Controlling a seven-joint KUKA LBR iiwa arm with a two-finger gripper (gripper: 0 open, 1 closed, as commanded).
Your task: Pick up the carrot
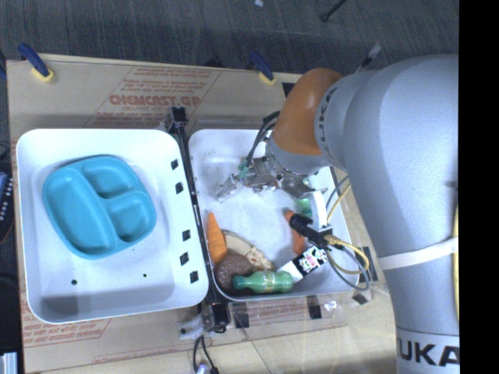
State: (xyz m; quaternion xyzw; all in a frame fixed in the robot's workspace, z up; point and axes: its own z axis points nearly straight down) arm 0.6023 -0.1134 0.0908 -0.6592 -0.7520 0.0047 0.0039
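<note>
Here, entries are listed from the largest item to the smallest.

Arm (pixel 390 170): a grey body is seen entering from the right, with an orange band (pixel 300 119) above the wrist; much of the right bin's far right corner is covered by it.

Bench (pixel 140 92): a brown cardboard sheet with red print is laid under both bins and is clipped at its far edge by blue clamps (pixel 35 62).

Left bin (pixel 39 271): white and shallow; a blue tray is held in its far half.

Right bin (pixel 204 150): white and shallow, set just beside the left bin across a black divider; its objects are gathered along the near side.

Blue tray (pixel 97 203): three compartments are moulded into it; it is tilted slightly in the left bin.

Gripper (pixel 248 179): metal parts are seen below the wrist, over the far half of the right bin; nothing is visibly held. Whether the fingers are parted or closed cannot be told, since they are too small and blurred.

Green bottle (pixel 263 282): laid on its side along the near wall of the right bin.

Carrot (pixel 216 238): orange and tapered, lying against the left wall of the right bin, its point directed away from the near wall; it is apart from the gripper and touched at its near end by a brown round object (pixel 231 269).

Pale wedge (pixel 248 254): rested between the carrot and the green bottle.

Black-and-white item (pixel 309 260): placed near the right end of the green bottle, beside cables.
</note>
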